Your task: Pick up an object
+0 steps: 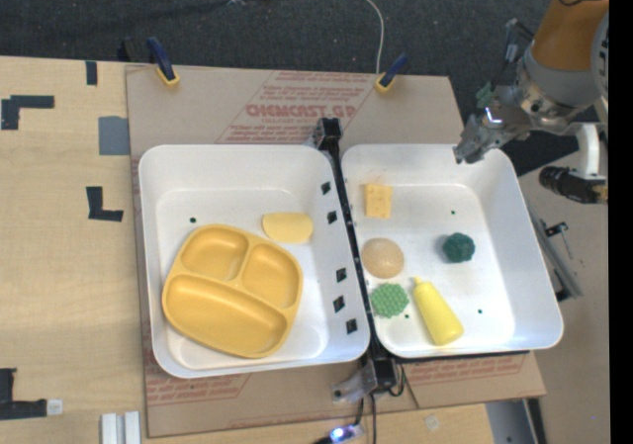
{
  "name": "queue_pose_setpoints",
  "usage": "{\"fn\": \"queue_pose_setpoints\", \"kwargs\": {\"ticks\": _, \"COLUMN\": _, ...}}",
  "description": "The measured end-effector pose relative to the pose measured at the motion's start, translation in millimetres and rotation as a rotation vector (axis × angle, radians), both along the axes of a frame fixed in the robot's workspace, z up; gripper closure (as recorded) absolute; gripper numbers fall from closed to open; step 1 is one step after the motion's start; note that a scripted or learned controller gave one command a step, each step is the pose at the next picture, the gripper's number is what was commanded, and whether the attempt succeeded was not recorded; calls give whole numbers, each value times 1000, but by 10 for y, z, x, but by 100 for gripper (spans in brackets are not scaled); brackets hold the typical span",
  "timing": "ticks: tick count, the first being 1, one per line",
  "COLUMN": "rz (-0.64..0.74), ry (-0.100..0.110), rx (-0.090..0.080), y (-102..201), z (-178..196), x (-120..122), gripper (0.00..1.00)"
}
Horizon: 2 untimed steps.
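Your grey two-finger gripper (473, 147) hangs over the far right corner of the right shallow white bin (524, 234), with nothing between its fingers — how wide they stand you cannot tell from this slant. Below it in that bin lie a yellow cheese-like block (378, 201), a round tan bun (382, 257), a dark green ball (458, 247), a bright green knobbly piece (389, 300) and a yellow plastic bottle (436, 312) — all well apart from the gripper. The left white bin (158, 195) holds a yellow divided tray (232, 290) and a pale yellow slice (288, 226) just beyond it.
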State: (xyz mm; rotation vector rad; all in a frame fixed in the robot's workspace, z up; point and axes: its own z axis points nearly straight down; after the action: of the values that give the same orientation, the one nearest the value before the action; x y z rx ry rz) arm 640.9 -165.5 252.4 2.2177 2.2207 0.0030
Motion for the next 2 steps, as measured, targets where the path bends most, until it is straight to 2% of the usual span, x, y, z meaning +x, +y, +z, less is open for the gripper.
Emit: {"fn": "queue_pose_setpoints", "kwargs": {"ticks": 2, "rz": 3, "ry": 6, "rx": 2, "y": 865, "z": -201, "x": -278, "gripper": 100}}
